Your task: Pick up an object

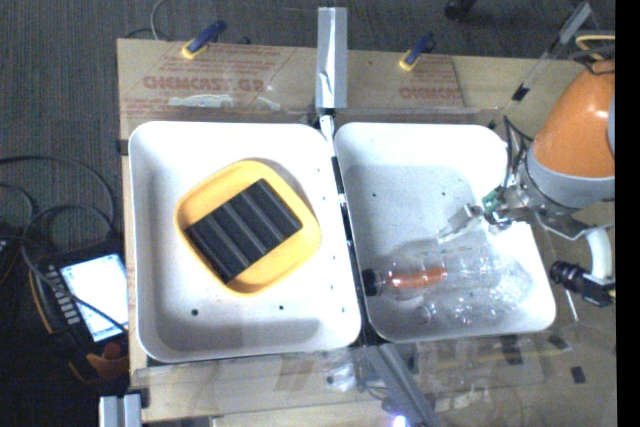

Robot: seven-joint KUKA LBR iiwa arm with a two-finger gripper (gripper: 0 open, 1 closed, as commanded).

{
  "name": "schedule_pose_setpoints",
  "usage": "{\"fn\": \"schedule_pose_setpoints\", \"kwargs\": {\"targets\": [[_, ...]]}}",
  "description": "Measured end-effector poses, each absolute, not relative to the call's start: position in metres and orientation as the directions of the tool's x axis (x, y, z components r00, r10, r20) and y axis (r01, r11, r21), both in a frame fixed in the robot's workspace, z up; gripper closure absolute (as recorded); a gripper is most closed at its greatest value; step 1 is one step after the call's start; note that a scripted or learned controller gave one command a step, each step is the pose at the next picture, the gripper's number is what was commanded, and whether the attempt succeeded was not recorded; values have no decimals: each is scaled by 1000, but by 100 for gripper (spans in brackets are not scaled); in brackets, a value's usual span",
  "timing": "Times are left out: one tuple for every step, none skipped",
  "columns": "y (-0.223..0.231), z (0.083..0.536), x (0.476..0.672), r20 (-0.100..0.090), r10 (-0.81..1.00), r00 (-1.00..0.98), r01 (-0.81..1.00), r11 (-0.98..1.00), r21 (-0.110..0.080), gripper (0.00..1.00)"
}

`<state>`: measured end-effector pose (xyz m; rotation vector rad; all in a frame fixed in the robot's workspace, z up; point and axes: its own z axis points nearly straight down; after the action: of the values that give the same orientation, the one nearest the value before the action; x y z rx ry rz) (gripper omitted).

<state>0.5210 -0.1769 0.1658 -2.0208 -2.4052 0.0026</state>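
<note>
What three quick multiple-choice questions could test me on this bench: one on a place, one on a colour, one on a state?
1. Where is the yellow pad with black ridges?
A. left bin
B. right bin
C. floor

2. What colour are the two clamps on the board's far edge?
A. red
B. blue
C. green

3. How does the clear bottle sit?
A. upright
B. on its side
C. hanging from the tool

Answers:
1. A, it rests in the left bin.
2. B, both have blue handles.
3. B, it lies flat in the right bin.
</note>
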Motion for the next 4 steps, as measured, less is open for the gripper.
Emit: {"fn": "schedule_pose_setpoints", "kwargs": {"targets": [[-176,175,522,1,985,-173,985,173,0,100],[-176,174,522,1,985,-173,985,173,0,0],[-125,92,496,-10,950,-311,950,312,15,0],[-119,91,510,-4,976,-218,976,218,8,0]]}}
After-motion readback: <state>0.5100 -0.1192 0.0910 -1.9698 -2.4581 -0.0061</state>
